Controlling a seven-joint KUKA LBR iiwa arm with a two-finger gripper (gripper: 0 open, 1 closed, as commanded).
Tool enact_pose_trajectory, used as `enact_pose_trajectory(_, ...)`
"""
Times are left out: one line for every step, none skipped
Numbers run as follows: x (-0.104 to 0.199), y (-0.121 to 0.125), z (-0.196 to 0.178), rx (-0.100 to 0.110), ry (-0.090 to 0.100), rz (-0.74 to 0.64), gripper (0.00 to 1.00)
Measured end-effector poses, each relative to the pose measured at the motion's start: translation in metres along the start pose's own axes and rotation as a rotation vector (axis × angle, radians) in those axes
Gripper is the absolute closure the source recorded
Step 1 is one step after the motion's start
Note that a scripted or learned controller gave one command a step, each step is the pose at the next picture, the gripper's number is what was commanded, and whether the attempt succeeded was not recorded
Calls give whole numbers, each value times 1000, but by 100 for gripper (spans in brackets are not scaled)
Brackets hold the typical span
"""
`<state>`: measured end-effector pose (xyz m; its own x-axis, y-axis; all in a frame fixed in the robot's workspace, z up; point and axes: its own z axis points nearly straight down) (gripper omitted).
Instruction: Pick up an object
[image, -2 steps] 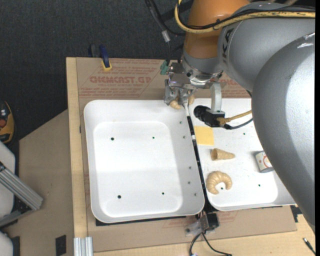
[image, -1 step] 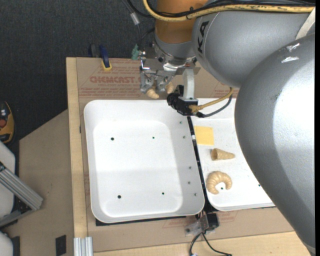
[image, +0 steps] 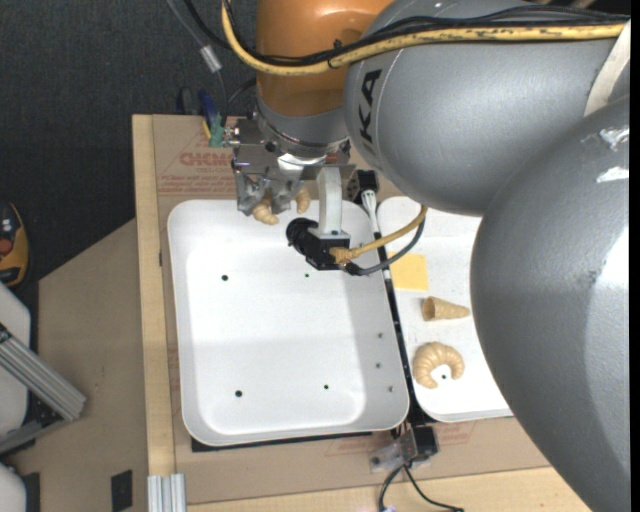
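**Gripper low at the far edge of the left bin, grasp unconfirmed**

Camera view: I see the arm (image: 480, 150) reaching in from 3 o'clock, with the gripper (image: 268, 200) down at the 12 o'clock rim of the left bin (image: 280, 400). A small tan object (image: 265, 213) sits right at the fingers, touching or just beside them; whether they are closed on it I cannot tell. In the right bin (image: 450, 405) lie a croissant (image: 438, 362) at 6 o'clock, a cone-shaped piece (image: 443, 309) near it and a yellow square (image: 409, 272) beyond. I judge this the grasp step. Next I would want a straight lift, watching whether the tan piece rises with the fingers.
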<state>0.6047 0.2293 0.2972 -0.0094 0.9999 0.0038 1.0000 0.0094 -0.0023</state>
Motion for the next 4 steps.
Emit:
enact_pose_trajectory(-4,23,-141,-21,2,7,100)
enact_pose_trajectory(-5,-25,-48,11,-7,10,100)
enact_pose_trajectory(-3,-50,-207,-21,5,6,100)
enact_pose_trajectory(-4,-77,-63,13,-9,11,100)
